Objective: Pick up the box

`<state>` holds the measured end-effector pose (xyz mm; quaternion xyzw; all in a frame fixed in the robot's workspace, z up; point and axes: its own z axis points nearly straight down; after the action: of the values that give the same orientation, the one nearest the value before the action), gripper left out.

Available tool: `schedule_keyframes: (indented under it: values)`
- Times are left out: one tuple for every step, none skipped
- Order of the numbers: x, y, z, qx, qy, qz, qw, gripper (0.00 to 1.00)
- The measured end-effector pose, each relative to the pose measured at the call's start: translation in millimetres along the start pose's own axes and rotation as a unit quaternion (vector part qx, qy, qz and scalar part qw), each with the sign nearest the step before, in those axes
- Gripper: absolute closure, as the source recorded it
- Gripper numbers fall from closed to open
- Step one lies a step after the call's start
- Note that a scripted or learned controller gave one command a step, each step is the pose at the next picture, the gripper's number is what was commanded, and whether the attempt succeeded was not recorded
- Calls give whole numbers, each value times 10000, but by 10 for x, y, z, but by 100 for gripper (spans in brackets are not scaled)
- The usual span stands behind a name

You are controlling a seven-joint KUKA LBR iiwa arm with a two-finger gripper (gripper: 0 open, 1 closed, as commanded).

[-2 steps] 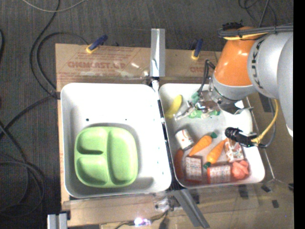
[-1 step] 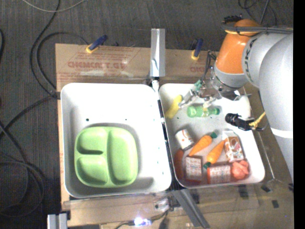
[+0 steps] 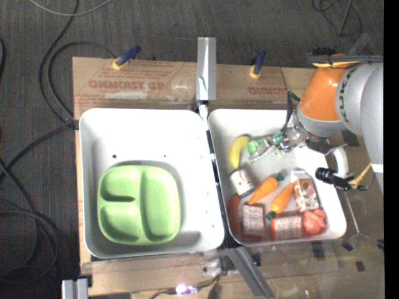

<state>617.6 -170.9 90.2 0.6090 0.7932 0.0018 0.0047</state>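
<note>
Gripper (image 3: 260,148) is seen low over the right bin (image 3: 340,229), in its upper middle, just beside the banana (image 3: 237,149) and a green item (image 3: 252,146); finger spacing cannot be told, and nothing is seen held between them; the box (image 3: 305,192), a small carton, lies toward the bin's right side, apart from the gripper, below and right of it; two carrots (image 3: 265,189) lie between them; packets (image 3: 252,220) are seen along the near wall; a green tray (image 3: 139,204) sits in the left bin (image 3: 87,136).
</note>
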Motion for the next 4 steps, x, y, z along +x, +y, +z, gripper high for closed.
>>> schedule_keyframes:
  values:
    - [516, 178, -226, 44, 23, -775, 9970, 0]
    - [126, -781, -12, -3, -15, -392, 9992, 0]
    - [733, -200, -333, 58, 27, 1155, 9933, 0]
    - [902, -946, -95, -153, -63, 1308, 9913, 0]
